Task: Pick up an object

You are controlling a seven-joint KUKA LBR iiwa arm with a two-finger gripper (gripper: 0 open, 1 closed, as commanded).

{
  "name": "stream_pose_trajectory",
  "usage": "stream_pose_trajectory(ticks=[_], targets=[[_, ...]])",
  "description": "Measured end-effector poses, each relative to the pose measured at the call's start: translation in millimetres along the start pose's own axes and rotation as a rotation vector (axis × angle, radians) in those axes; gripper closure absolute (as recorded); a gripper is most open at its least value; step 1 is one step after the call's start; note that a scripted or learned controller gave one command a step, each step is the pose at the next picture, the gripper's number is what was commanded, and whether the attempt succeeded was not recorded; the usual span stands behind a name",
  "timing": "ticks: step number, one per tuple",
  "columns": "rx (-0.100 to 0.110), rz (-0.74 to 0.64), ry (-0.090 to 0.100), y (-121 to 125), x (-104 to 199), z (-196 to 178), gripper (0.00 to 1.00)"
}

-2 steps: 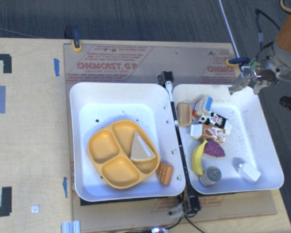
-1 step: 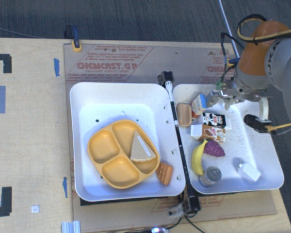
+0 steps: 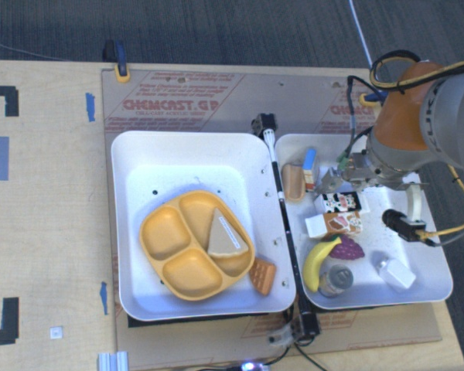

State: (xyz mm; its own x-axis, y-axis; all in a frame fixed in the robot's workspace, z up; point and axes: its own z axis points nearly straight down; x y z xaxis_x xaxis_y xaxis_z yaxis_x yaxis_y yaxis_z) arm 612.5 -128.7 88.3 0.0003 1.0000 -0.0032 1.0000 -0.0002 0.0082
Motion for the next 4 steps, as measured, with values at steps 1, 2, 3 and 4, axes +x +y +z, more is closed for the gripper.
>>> stream_pose_trajectory(ticks=[1, 2, 3, 4], targets=[[-0.002, 0.0, 0.0, -46, 16, -1, 0.0], [-0.014, 0.001, -0.002, -89, 29, -2, 0.0], [-0.019, 0.003, -0.009, -88, 26, -13, 1.0], [0.004, -0.001, 0.001, -95, -12, -180, 1.0]])
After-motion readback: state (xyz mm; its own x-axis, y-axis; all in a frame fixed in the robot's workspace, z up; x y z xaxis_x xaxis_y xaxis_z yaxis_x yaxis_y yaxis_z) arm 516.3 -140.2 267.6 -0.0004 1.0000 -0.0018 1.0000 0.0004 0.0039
